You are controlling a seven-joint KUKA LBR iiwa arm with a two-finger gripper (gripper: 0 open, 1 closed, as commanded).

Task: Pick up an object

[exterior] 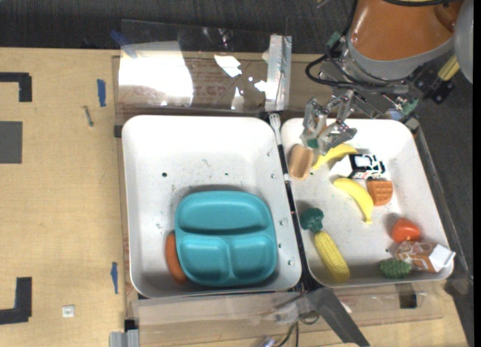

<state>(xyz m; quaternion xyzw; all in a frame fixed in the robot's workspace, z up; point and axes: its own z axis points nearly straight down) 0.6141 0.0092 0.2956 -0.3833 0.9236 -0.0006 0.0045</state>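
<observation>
Over the right bin: the grey two-finger gripper [322, 129] hangs low at the rear left corner of the shallow white right-hand bin [421, 188], under the arm's orange wrist band [402, 7].
Pincer state: the fingers stand slightly apart; nothing visible sits between them, so no hold can be claimed.
Nearest target: a tan cylindrical bread-like roll [300, 161] lies just below the fingertips, against the bin's left wall; it is the likeliest object to be picked, judging by where the gripper hangs.
Beside it: a small yellow curved banana piece [336, 155] lies just right of the roll, close enough to be nudged in a descent.
Why the crowding matters: the wall on one side and the banana piece on the other leave little room for the fingers to straddle the roll.
Other choices: a longer yellow toy banana [356, 195], a yellow corn cob [331, 254], a green broccoli floret [312, 219] and a red tomato [406, 230] lie more openly on the bin floor.
Left bin: a teal divided plastic tray [224, 237] lies in the shallow white left-hand bin [195, 143], well apart from the gripper.
Progress: judged early; nothing is lifted yet.
</observation>
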